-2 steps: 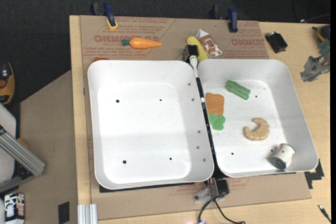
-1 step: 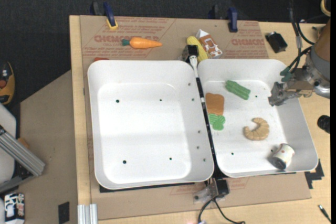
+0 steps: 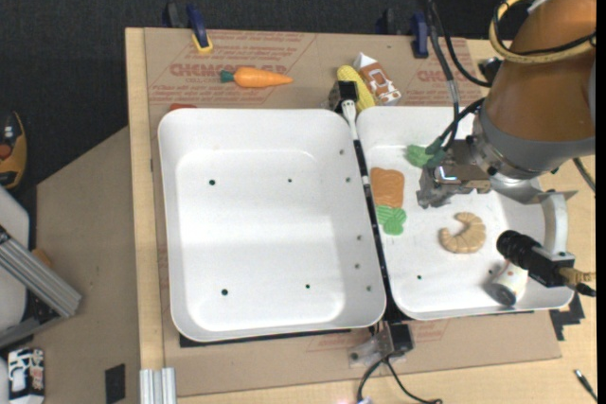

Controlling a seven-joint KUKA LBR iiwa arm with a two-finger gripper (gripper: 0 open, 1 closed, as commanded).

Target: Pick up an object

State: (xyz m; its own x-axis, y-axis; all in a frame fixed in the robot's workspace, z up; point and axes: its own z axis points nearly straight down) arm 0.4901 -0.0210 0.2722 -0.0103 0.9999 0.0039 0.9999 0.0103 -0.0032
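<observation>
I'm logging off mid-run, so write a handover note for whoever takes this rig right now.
Gripper: low over the right bin, between the orange bread slice and the croissant; nothing visibly held.
Things: the slice and a green leafy piece lie by that bin's left wall; a second green piece sits just behind the gripper; carrot and corn cob lie on the cardboard behind the bins.
Done: no pick visible yet.
Left: grasp one object and lift it; the croissant looks nearest.

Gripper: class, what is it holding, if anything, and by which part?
It cannot be told. The gripper hangs over the right bin, near the croissant and a green leaf, but the view shows no clear hold.
</observation>
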